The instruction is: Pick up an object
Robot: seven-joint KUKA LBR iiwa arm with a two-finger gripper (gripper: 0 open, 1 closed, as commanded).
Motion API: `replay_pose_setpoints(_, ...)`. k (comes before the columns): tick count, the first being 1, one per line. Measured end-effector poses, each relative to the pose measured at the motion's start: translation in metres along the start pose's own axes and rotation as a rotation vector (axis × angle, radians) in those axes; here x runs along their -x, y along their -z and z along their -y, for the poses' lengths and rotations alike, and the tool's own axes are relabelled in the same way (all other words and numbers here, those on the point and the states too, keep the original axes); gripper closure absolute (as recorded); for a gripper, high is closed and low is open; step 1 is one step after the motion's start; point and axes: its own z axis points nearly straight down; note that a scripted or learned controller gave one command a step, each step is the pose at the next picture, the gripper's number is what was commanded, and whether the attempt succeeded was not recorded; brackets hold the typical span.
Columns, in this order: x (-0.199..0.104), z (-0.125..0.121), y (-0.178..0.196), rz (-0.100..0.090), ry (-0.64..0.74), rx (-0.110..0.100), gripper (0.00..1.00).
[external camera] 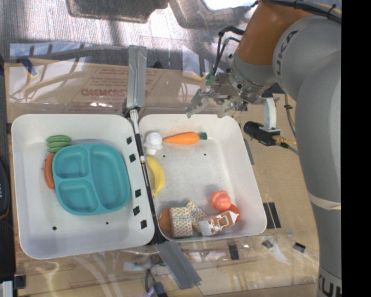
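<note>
A: Hand (213,105) status?
B: Above the right bin's (246,174) far rim, fingers spread, holding nothing.
A: Object location?
B: Carrot (182,138) lies in that bin, near the far wall, apart from the hand.

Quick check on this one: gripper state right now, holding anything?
Gripper: fingers spread open, nothing between them. It sits above the far rim of the right bin, just beyond the carrot.

bench (278,174): tan board under clear film | grey tape strip (136,75) | bright glare (229,3) top | dark floor
</note>
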Motion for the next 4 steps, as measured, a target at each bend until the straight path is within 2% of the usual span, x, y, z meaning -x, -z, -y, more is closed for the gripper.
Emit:
replay_pose_setpoints(1,-0.034,-0.002,0.072,0.002,0.223,0.004,0.00)
replay_pose_setpoints(2,0.012,0.075,-0.021,0.001,0.135,-0.001,0.00)
replay_pose_setpoints(3,0.037,0.018,-0.147,0.000,0.129,-0.003,0.00)
replay_pose_setpoints(4,-0.004,0.000,-0.174,0.010,-0.016,-0.004,0.00)
